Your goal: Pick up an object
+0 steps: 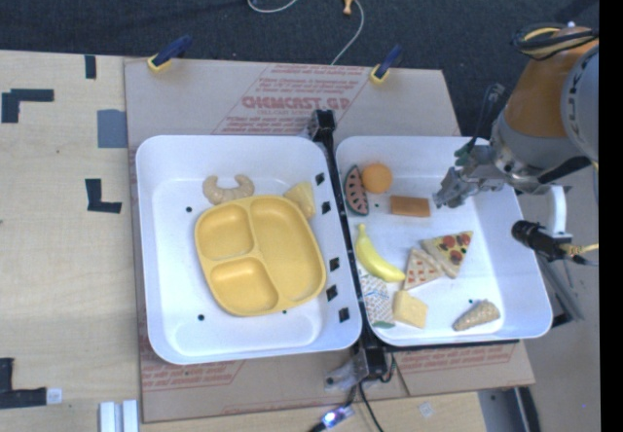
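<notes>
My gripper [451, 193] hangs over the right bin [516, 323], near its back right part, with the arm's orange band above it. Just left of the fingertips lies a brown block [410, 207]. Further left sit an orange ball [378, 177] and a watermelon slice [355, 191]. A banana [377, 260] lies in the bin's middle left. A pizza slice [448, 250] and a waffle-like wedge [420, 269] lie in front of the gripper. Nothing shows between the fingers.
A cheese cube [410, 309] and a tan wedge [476, 315] lie near the right bin's front. The left bin [165, 226] bears a yellow divided tray [259, 253], a tan curved piece [228, 189] and a yellow piece [301, 197]. A black divider runs between the bins.
</notes>
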You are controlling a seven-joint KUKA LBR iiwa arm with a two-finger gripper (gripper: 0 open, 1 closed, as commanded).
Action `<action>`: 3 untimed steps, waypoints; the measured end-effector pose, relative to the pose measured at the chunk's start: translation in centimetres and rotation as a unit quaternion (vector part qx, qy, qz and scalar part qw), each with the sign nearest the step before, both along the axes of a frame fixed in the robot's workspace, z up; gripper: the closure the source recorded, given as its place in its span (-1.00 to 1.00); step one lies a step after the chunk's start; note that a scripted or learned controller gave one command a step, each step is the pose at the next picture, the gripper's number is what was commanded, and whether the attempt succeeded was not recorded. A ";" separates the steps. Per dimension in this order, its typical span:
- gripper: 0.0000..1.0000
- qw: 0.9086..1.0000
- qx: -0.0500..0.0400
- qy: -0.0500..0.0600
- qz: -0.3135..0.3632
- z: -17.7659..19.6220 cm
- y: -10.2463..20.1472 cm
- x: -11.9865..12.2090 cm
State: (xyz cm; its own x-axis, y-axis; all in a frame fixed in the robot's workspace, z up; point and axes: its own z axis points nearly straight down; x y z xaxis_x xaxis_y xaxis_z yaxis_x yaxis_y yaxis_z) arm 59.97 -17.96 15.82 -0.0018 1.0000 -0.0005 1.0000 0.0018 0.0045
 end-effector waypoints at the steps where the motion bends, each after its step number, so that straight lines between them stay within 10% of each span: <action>1: 1.00 1.000 0.000 0.000 0.000 6.2 -0.4 0.4; 2: 1.00 1.000 0.000 0.002 0.000 6.6 -0.3 0.5; 3: 1.00 1.000 0.001 0.003 0.002 6.4 6.1 0.2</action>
